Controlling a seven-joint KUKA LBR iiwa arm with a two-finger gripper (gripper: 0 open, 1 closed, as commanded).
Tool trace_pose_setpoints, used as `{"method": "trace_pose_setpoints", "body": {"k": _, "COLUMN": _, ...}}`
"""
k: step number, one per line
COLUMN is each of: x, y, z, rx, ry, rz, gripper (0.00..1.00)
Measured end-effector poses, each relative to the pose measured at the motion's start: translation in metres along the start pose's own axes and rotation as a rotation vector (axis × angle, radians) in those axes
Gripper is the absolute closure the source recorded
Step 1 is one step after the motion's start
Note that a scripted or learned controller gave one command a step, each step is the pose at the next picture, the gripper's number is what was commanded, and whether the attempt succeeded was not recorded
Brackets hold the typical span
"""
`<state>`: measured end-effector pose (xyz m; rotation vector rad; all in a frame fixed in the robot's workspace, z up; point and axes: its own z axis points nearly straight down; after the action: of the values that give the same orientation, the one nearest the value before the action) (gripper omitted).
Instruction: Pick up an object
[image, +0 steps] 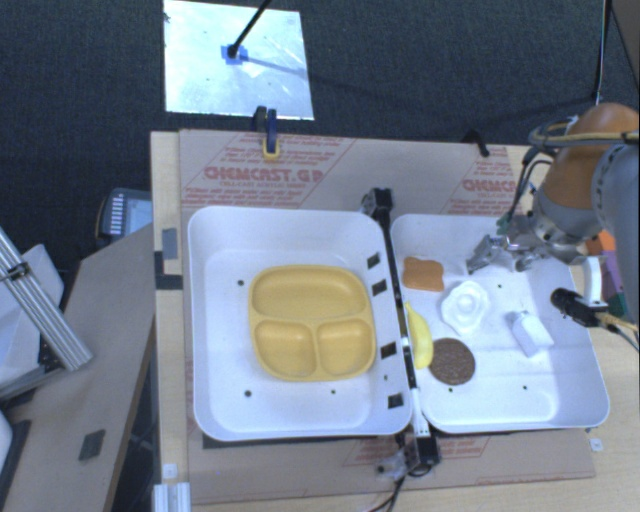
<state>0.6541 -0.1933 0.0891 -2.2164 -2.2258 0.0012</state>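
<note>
The grey arm (590, 170) reaches in over the right bin's (560, 400) far right corner, its end effector (503, 252) hanging spread and holding nothing above the bin's far edge. Below it lie a toast slice (423, 273), a white fried egg (465, 305), a brown patty (452, 361), a banana (420, 338) and a white block (529, 332). A yellow divided tray (308, 322) fills the left bin (215, 400). The board (300, 172) under the bins reads "CHEMCAST".

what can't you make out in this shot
- Gripper: fingers small and blurred in the camera view, so open or shut is unclear.
- Yellow object: partly tucked against the divider of the right bin.
- Arm: cut off by the right edge.
- White block: too small to identify.
</note>
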Motion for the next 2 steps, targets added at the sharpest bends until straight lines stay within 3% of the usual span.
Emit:
{"method": "trace_pose_setpoints", "body": {"k": 1, "x": 0.000, "y": 0.002, "z": -0.015, "rx": -0.008, "ry": -0.002, "rz": -0.002, "gripper": 1.00}}
{"method": "trace_pose_setpoints", "body": {"k": 2, "x": -0.011, "y": 0.003, "z": -0.069, "rx": -0.007, "ry": -0.002, "rz": 0.003, "gripper": 1.00}}
